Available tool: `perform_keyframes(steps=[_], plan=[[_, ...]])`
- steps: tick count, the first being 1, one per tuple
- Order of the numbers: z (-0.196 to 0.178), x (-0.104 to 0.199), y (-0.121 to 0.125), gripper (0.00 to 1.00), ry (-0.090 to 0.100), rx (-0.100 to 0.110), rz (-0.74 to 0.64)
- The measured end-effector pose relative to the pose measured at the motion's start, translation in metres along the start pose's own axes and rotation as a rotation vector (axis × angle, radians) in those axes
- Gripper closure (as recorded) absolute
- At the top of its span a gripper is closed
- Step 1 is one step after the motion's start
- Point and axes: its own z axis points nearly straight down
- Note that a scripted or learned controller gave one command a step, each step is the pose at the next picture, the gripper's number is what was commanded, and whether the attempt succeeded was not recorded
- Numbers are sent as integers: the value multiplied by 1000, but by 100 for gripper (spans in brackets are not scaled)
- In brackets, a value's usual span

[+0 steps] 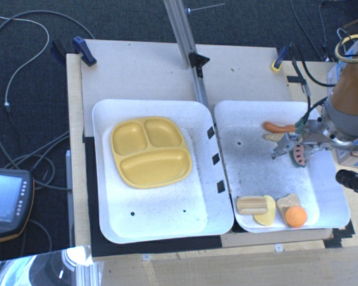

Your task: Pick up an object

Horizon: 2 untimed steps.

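In the right bin [322, 186], my gripper [273, 146] hangs over the upper middle of the floor, reaching in from the right. Its two metal fingers [278, 138] point left and stand spread apart, open, with bare bin floor between them. A red-and-green watermelon slice [299, 155] lies just right of the fingertips, under the gripper body and not between the fingers. An orange-red sausage [276, 126] lies just above the fingers, close to the upper one.
At the right bin's front edge sit a tan bun [251, 205], a yellow wedge [266, 217], a tan block [288, 202] and an orange ball [296, 217]. The left bin [149, 219] holds a yellow divided plate [150, 152]. A metal pole [180, 16] rises behind the bins.
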Motion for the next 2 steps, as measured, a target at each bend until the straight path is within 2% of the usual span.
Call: perform_keyframes(steps=[1, 2], plan=[[0, 0, 0, 0, 0, 0, 0], [48, 9, 0, 0, 1, 5, 1]])
